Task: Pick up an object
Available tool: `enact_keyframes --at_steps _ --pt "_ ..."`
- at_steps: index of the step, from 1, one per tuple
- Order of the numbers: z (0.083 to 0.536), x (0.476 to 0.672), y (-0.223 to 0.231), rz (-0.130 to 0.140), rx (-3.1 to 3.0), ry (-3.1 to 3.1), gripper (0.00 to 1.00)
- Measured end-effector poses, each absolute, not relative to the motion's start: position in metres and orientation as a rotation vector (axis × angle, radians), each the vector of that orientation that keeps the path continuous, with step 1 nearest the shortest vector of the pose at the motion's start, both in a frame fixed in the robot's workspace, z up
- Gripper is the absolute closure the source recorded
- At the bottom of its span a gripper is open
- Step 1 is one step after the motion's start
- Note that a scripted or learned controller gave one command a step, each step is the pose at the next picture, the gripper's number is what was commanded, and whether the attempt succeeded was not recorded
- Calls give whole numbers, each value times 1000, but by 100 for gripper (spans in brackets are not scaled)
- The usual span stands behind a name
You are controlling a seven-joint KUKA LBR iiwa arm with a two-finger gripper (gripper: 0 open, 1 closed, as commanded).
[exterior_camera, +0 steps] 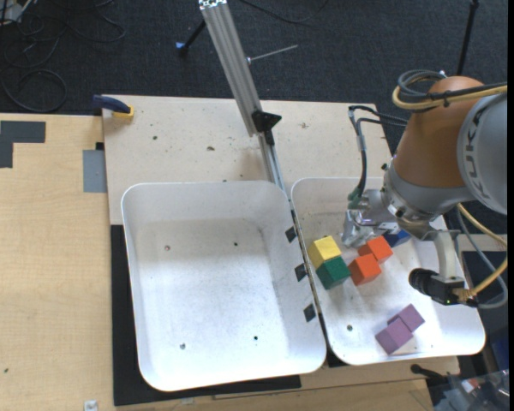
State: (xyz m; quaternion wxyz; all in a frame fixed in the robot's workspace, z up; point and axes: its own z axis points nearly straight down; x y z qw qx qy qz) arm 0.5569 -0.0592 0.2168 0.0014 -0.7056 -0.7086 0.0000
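We see the gripper [357, 229] low in the right bin [428, 336], beside the orange blocks [370, 259]; we cannot tell its fingers' state, as the wrist hides them.

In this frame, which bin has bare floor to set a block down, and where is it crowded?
The left bin has an open floor from wall to wall. In the right bin, the gripper hangs over a tight cluster: yellow block, green block, orange blocks. A bare patch lies between those and the purple blocks.

End effector [357, 229] over right bin [463, 336], beside orange blocks [370, 259]
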Motion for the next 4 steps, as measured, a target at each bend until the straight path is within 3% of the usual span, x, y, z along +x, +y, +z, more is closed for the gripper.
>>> enact_keyframes --at_steps 3,4 --pt "244 619 85 1 -2218 -2224 100" --pt "244 618 85 6 -2211 -2229 0"
